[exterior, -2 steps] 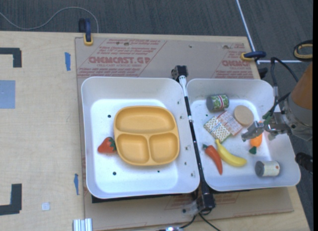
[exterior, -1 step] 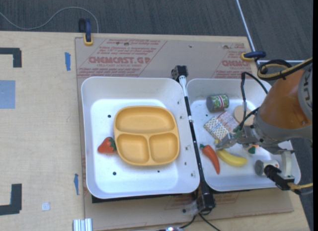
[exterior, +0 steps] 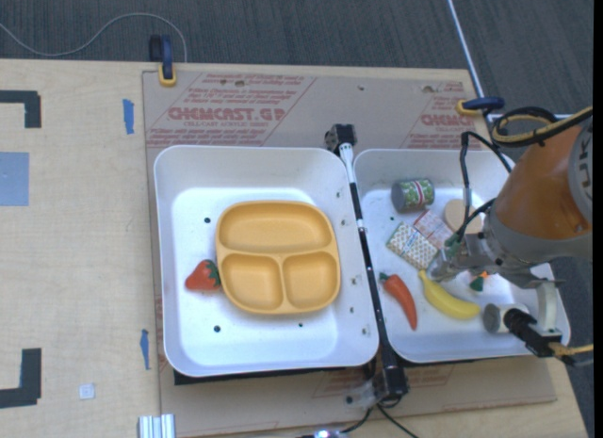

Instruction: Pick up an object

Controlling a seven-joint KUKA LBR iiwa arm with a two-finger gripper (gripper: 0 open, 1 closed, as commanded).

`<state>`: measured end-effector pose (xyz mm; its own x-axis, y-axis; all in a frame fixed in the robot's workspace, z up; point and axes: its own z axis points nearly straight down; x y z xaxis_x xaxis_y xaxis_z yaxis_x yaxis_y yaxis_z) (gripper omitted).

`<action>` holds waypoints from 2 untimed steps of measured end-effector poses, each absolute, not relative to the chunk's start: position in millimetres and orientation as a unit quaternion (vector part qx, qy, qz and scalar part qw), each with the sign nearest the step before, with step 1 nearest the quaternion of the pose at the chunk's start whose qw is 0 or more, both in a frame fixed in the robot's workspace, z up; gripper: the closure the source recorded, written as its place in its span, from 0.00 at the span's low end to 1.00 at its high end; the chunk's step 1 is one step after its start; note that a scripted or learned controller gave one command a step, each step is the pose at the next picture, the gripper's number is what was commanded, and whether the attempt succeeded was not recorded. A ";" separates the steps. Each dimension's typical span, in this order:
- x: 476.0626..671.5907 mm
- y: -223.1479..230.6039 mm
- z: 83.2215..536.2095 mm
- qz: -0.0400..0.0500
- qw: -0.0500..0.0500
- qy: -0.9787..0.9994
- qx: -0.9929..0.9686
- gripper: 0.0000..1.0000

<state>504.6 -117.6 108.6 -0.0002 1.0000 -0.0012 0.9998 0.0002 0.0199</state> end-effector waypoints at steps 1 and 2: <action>489.7 -34.9 185.1 0.001 0.000 0.708 0.706 1.00; 489.2 -36.1 184.7 0.000 0.000 0.707 0.707 0.00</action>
<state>489.2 -36.1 184.7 -0.0005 1.0000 0.0003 1.0000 0.0005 0.0009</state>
